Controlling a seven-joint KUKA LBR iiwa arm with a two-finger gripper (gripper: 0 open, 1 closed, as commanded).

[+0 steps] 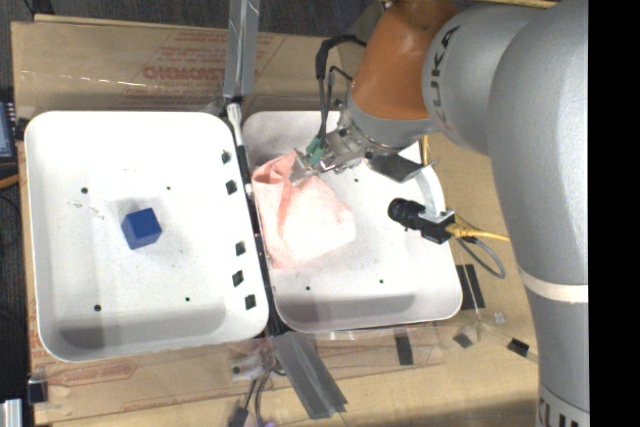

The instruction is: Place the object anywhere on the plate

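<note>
Grey arm (520,115) looms nearest; tool (318,158) over pink cloth (300,210) (soft, light, floppy), finger state unclear. Pinch bunched fold.

One fixed camera looks down slantwise on both white bins (130,130)

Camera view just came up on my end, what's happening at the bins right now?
The arm is reaching into the right bin, its gripper down at the upper edge of a pinkish plate lying against the divider. A blue cube sits alone in the left bin, apart from the gripper, so it is not yet on the plate.
</note>
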